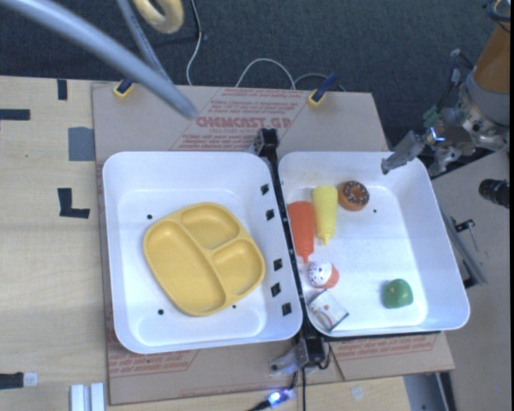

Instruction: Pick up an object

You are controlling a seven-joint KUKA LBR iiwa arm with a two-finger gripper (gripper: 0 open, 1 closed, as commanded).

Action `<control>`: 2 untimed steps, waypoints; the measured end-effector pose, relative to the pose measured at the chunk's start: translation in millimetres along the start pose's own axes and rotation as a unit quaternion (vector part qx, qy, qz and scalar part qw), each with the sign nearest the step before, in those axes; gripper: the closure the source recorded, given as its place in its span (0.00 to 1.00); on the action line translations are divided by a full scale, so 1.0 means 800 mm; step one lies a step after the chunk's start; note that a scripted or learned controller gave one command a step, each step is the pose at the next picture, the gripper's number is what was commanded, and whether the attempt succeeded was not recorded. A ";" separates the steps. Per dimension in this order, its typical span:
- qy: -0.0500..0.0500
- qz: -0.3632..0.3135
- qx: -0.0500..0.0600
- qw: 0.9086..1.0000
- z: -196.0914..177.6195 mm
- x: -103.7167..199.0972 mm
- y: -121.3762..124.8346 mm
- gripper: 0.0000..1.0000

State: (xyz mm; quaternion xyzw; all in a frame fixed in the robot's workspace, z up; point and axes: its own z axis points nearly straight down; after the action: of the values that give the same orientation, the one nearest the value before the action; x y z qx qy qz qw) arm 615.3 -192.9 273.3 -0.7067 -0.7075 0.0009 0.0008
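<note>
— Hovering where, the gripper [404, 154]?
— Over the far right corner of the right bin [428, 255]; whether its jaws are parted I cannot tell.
— And the objects?
— All below it, apart: the doughnut [354, 194] nearest, the yellow bottle [325, 211] and orange bottle [301, 229] left of that, the green ball [397, 293] at the near side.

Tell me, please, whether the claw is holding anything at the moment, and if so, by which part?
Nothing is held: the claw hangs above the right bin's upper right corner with nothing between its fingers.
</note>
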 end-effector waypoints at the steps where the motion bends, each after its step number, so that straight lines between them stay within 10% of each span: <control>1: 0.000 0.000 0.002 1.000 0.058 0.008 -0.002 0.00; 2: 0.000 0.000 0.003 1.000 0.126 0.001 0.006 0.00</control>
State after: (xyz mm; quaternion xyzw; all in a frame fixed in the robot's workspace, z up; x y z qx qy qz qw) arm 620.0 -192.5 172.1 -0.7069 -0.7073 0.0026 0.0029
